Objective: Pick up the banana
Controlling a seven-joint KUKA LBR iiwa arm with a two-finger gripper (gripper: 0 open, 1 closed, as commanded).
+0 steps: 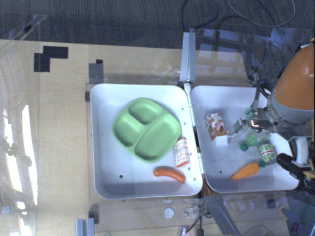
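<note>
Poised low in the right bin just above a green bottle, near a carrot; cannot tell how wide the jaws stand

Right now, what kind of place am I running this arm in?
Likely a robotics lab bench: two white bins holding toy food like a carrot, a clear guard panel at the left, cables on carpet.

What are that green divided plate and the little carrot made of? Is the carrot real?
The green divided plate looks like moulded plastic: one even pale green colour, rounded compartments, a soft sheen. The carrot seems to be a plastic toy rather than real food: its orange is smooth and uniform and its green top looks solid, though it is too small in the picture to be sure.
</note>
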